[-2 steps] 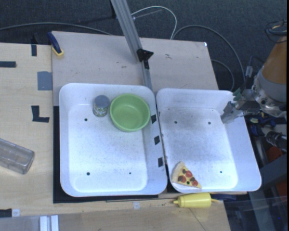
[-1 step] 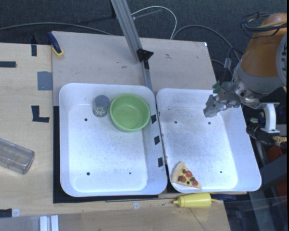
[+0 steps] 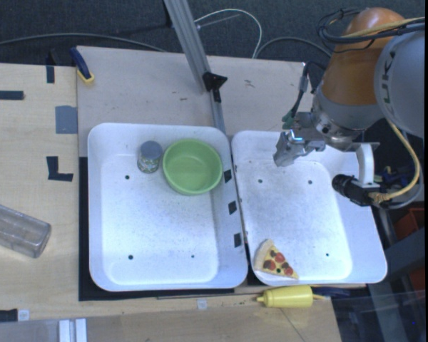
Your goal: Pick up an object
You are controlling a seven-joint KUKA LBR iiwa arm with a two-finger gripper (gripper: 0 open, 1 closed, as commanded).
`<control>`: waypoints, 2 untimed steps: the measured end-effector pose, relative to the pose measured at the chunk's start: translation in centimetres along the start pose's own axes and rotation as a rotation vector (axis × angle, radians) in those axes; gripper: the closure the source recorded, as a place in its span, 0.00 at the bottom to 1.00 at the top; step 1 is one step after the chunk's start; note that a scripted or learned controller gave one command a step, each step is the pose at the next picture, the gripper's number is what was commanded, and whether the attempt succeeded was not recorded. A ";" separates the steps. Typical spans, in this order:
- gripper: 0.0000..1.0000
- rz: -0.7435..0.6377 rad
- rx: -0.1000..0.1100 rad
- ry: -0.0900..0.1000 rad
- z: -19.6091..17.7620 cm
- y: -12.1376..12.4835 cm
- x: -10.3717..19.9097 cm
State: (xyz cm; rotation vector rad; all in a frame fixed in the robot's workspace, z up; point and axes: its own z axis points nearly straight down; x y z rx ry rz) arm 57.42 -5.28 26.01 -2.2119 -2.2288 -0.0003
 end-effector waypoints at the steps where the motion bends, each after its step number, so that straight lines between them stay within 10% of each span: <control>1: 1.00 0.000 0.003 0.000 1.7 0.9 6.0; 2: 1.00 0.000 0.001 0.000 2.0 1.3 11.8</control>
